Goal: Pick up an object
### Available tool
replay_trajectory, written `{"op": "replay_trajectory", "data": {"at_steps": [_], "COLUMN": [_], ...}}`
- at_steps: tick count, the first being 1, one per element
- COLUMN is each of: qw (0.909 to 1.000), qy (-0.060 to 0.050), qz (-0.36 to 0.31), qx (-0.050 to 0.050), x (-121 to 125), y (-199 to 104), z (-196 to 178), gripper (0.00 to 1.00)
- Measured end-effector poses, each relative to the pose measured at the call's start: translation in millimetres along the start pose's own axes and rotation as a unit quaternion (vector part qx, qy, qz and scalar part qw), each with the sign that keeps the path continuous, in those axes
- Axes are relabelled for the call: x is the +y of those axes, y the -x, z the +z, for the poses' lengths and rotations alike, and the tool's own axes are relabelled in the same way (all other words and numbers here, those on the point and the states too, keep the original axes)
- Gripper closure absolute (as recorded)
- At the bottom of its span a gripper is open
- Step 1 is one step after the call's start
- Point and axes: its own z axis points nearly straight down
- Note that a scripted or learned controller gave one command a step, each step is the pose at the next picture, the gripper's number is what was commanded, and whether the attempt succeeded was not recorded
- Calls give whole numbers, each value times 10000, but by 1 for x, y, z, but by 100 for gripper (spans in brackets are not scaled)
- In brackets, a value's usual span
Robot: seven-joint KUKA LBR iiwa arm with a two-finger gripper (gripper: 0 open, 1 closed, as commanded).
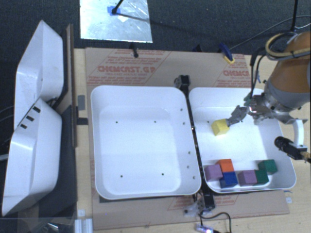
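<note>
A yellow block (219, 127) lies in the upper middle of the right bin (206, 98). My gripper (234, 118) reaches in from the right, and its tip is right at the block's upper right corner, touching it or nearly so. Along that bin's front wall sit several blocks: purple (213, 171), orange (226, 165), blue (228, 179), a second purple (248, 177) and green (267, 167). The grey and orange arm (289, 84) hangs over the bin's right side.
The left bin (97, 98) stands beside the right one, with a black divider strip (194, 140) between them. Spare white bins (34, 130) are stacked at the far left. A black fitting (287, 147) juts over the right bin's right rim.
</note>
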Motion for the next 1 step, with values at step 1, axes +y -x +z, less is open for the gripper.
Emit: {"op": "replay_trajectory", "data": {"at_steps": [1], "qw": [10000], "qy": [-47], "qz": [-6], "qx": [6], "x": [37], "y": [-9], "z": [115], "gripper": [0]}}
